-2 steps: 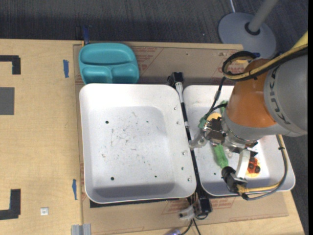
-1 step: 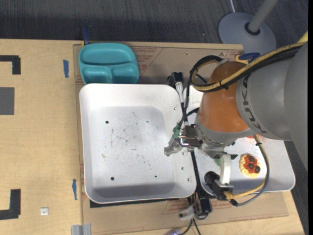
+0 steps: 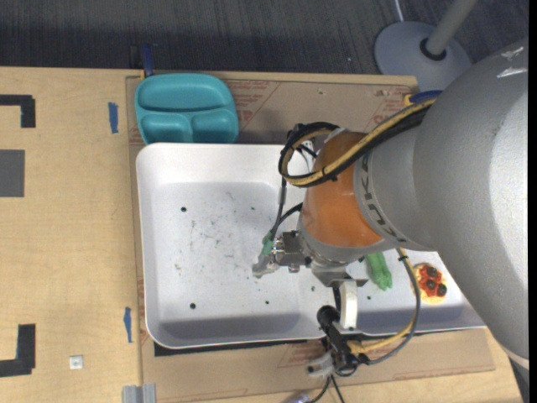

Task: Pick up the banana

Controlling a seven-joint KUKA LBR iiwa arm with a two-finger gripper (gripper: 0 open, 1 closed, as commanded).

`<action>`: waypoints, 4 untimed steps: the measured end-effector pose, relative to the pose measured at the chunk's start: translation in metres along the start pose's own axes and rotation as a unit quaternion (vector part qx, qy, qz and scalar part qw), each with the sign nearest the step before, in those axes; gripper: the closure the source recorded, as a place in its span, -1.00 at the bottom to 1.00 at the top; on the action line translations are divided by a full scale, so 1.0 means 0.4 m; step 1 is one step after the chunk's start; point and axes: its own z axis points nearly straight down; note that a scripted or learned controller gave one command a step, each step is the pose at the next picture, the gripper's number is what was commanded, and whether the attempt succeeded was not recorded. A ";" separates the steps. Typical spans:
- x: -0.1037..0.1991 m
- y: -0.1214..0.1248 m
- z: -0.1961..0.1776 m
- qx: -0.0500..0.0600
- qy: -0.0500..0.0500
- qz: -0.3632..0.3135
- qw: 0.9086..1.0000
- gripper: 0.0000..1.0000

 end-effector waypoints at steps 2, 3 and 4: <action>0.227 -0.016 -0.147 0.009 -0.002 0.262 0.965 -1.00; 0.297 -0.021 0.103 0.009 0.000 0.124 0.992 -1.00; 0.297 -0.020 0.103 0.009 0.000 0.124 0.992 -1.00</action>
